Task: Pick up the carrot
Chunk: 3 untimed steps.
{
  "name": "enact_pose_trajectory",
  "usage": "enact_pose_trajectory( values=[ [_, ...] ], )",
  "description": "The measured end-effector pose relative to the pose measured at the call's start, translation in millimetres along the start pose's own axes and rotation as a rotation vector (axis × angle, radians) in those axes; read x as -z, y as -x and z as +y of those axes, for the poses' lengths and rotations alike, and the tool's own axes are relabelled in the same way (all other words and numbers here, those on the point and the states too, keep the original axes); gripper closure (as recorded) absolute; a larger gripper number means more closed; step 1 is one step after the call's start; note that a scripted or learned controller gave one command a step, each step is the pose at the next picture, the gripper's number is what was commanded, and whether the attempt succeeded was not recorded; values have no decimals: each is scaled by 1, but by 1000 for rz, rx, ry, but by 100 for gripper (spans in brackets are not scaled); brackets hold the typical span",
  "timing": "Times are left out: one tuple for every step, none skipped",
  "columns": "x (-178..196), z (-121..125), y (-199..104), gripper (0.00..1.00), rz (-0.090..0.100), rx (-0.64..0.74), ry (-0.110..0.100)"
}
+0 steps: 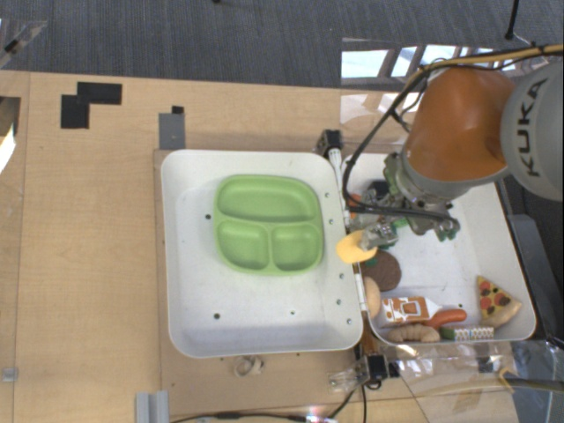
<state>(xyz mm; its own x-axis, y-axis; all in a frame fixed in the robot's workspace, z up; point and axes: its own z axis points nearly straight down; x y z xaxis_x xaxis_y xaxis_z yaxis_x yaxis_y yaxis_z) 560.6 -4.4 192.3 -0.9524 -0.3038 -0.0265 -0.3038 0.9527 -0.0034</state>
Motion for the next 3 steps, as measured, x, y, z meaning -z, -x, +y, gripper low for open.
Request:
enact_pose_trajectory(
  values=[
    [-2, 40, -10, 100, 3, -252, 2],
    [9, 92, -15, 100, 16, -557, -1],
    [-62, 211, 23, 100, 26, -527, 2]
  ],
)
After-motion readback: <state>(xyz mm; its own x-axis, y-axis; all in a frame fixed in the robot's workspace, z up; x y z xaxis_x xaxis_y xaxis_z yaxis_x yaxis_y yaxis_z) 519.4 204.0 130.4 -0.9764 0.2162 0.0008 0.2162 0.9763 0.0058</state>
